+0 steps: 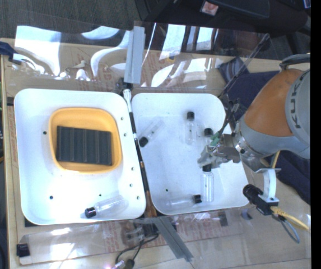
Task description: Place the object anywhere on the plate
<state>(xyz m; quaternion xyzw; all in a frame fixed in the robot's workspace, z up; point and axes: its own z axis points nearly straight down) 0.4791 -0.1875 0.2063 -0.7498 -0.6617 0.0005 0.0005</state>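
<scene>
A yellow plate point(85, 139) with a dark ribbed middle rests in the left bin point(31, 150). Several clear vials with black caps lie in the right bin point(171, 167): one vial point(149, 133) near the left wall, a second vial point(190, 125) at the upper middle, a third vial point(207, 184) at the lower right, and a fourth vial point(180, 203) along the front wall. My gripper point(210, 153) hangs low over the right bin's right side, just above the top end of the third vial. A black cap point(208, 132) shows just behind the gripper.
Another clear vial point(102, 208) lies at the front of the left bin, below the plate. The divider between the two bins point(136, 150) runs down the middle. The arm's orange band point(272, 108) hangs over the bench to the right.
</scene>
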